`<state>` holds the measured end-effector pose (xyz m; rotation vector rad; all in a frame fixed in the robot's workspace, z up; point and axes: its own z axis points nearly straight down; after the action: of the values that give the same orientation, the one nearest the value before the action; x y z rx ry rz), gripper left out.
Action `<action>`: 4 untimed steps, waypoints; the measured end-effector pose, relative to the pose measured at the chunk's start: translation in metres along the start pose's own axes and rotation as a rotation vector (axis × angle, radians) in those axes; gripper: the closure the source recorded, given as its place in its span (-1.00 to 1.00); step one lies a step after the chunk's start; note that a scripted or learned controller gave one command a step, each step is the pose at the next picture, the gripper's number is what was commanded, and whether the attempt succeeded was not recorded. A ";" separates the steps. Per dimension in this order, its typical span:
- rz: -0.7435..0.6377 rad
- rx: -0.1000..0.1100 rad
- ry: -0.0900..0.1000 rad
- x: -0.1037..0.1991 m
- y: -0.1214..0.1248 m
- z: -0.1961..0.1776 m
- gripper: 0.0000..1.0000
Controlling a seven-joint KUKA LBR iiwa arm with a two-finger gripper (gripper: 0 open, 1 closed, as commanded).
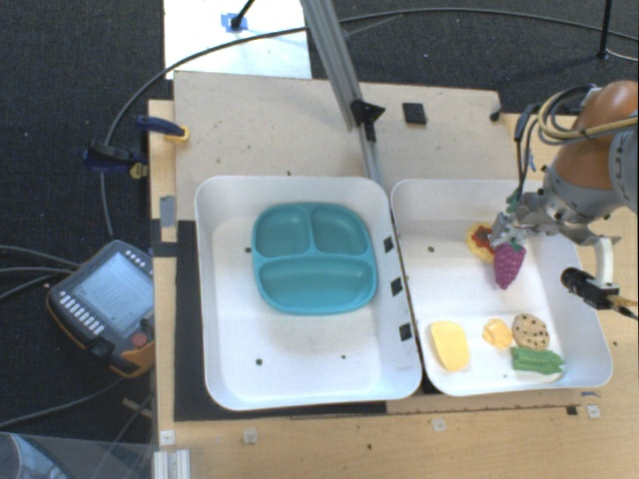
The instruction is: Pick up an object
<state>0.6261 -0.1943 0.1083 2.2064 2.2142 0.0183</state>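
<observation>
My gripper (505, 232) reaches in from the right over the upper part of the right bin (431, 200). A purple grape bunch (508, 264) sits directly under its tip, touching or nearly touching it; I cannot tell whether it is held. A red and yellow toy (481, 239) lies just left of the gripper. Along the bin's front lie a yellow piece (449, 346), a small orange piece (496, 332), a brown speckled cookie (530, 331) and a green item (537, 361).
The left bin (222, 307) holds a teal divided plate (314, 257). A grey pole (334, 48) slants over the bench behind the bins. A teach pendant (105, 302) rests on the floor at left.
</observation>
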 end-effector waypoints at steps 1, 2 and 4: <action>-0.003 0.011 0.000 0.001 0.005 -0.065 1.00; -0.004 0.011 0.001 0.004 0.001 -0.126 1.00; -0.006 0.019 0.004 0.056 -0.003 -0.120 1.00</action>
<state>0.6206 -0.1375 0.2284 2.2114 2.2320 0.0026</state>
